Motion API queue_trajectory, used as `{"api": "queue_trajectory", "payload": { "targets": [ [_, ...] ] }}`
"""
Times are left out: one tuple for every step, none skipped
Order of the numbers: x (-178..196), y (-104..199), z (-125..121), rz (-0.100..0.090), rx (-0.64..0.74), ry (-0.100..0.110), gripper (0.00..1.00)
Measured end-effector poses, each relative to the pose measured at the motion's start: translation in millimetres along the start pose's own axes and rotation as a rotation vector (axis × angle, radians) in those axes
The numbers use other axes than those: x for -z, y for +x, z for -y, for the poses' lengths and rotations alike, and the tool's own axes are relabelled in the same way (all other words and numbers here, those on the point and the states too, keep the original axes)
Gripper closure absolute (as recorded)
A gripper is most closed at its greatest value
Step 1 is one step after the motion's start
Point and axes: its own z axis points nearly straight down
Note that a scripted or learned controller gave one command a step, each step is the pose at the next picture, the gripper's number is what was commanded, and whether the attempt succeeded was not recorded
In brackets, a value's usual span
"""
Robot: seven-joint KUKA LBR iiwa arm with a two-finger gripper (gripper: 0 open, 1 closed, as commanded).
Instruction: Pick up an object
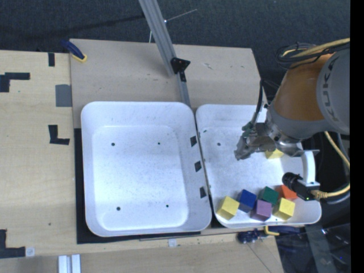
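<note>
My gripper (245, 148) hangs over the middle of the right bin (223, 124), pointing down and left from the grey and orange arm. Just to its right a pale yellow block (274, 153) peeks out from under the wrist. Along the bin's near edge lie several blocks: a yellow one (228, 207), a blue one (247, 199), a purple one (263, 209), a green one (269, 195), another yellow one (286, 207) and an orange one (289, 193). I see nothing between the fingers.
The left bin (139, 164) lies beside the right one, with small black clips on the shared rim. A slanted metal post (159, 27) rises behind the bins. Black cable and a connector (296, 183) hang near the orange block.
</note>
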Motion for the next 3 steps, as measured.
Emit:
{"api": "queue_trajectory", "payload": {
  "targets": [
    [-8, 52, -16, 0.0, 0.0, 0.001, 1.0],
    [8, 109, -26, 0.0, 0.002, 0.0, 1.0],
    [13, 165, -27, 0.0, 0.001, 0.001, 1.0]
  ]
}}
